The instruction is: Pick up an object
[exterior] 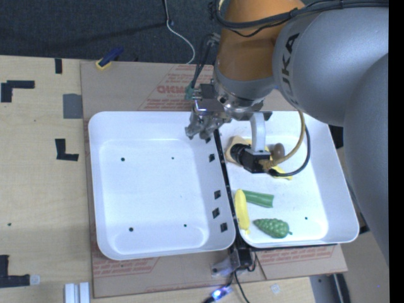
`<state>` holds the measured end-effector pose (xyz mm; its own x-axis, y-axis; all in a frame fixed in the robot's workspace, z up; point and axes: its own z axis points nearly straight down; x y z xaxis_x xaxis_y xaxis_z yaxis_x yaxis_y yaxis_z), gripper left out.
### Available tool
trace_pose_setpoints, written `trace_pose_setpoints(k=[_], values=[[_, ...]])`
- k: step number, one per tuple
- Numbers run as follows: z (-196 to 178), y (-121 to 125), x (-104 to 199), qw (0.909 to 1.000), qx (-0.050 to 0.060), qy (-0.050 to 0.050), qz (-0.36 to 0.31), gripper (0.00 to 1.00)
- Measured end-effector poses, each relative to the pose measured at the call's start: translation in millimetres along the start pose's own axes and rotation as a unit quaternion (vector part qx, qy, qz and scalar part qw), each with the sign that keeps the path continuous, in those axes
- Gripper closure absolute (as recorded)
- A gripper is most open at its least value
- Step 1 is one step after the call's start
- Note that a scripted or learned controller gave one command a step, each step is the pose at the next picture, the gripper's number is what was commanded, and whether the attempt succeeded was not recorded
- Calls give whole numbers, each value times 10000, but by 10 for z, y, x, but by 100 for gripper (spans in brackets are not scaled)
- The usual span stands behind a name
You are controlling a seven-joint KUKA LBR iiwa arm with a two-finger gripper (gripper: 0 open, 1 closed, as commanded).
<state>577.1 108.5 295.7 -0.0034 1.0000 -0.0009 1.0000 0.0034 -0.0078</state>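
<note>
**Bench stock, camera view: one arm, two bins, four loose pieces**

Item 1. Grey arm, closest to the lens, reaching in over the far right corner of the right bin. An orange band sits above the wrist.

Item 2. Gripper, hanging over the far end of the wall shared by the two bins, on the side of the left bin. It is too small and cluttered to tell whether it is spread or pressed together.

Item 3. Yellow piece, long and narrow. It lies in the right bin along the left wall, towards the near edge.

Item 4. Green stick, lying crosswise in the right bin. One end is just beside the yellow piece.

Item 5. Knobbly green piece, in the right bin close to the near edge, right of the yellow piece and apart from the green stick.

Item 6. Small brown piece, in the far half of the right bin, partly hidden by the wrist gear. Its shape is unclear.

Item 7. Cardboard sheet, lying under both bins and showing past their far and near edges.

Item 8. Wooden bench top, marked with black tape pieces left of the cardboard.

Item 9. Small blue and yellow thing, at the far edge of the bench top, well apart from the bins.
</note>
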Motion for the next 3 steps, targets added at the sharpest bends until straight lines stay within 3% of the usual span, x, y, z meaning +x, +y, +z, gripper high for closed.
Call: trace_pose_setpoints(k=[1,2,3], values=[[342,-677,-7,10000,6,-3,16,100],[-174,-707,780,10000,-49,22,-39,100],[-1070,-674,1087,10000,-77,27,-16,100]])
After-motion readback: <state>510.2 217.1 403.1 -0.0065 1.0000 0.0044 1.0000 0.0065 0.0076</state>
